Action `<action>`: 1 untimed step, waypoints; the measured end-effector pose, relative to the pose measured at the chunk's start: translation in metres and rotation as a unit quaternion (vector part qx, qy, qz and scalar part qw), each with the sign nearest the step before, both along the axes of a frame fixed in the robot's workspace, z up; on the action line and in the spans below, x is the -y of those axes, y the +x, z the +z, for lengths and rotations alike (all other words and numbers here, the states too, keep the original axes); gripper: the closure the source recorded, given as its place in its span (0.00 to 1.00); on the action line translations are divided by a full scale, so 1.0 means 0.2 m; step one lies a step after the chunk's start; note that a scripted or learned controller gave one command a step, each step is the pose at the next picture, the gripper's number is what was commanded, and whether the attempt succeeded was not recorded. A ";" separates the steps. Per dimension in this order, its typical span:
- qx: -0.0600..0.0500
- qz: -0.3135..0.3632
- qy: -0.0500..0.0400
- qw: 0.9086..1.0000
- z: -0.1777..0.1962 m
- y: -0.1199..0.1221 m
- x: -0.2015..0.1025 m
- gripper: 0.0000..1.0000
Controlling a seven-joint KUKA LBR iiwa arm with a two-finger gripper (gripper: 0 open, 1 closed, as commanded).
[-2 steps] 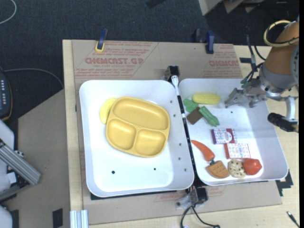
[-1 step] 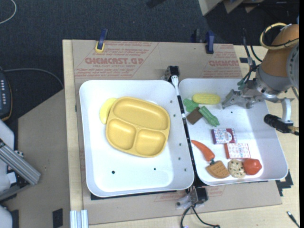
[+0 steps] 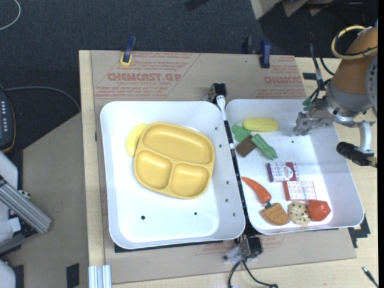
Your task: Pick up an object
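Observation:
My gripper hangs low over the back right part of the right bin, with nothing seen in it. An ear of yellow corn lies about a hand's width to its left. Green pieces and a small brown block sit near the bin's left wall. Two red-and-white packets lie mid-bin. Along the front are a red chili, a toast slice, a round cookie and a red tomato.
The left bin holds a yellow divided plate with a yellow piece poking out behind it. The grey arm with its orange band comes in from the right. Clamps stand at the bench's back edge.

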State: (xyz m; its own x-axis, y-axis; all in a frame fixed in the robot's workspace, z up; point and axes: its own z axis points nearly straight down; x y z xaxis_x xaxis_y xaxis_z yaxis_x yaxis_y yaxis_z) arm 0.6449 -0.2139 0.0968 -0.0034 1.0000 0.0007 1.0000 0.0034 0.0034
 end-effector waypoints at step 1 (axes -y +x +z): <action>0.002 -0.001 -0.002 1.000 0.25 -0.01 0.04 1.00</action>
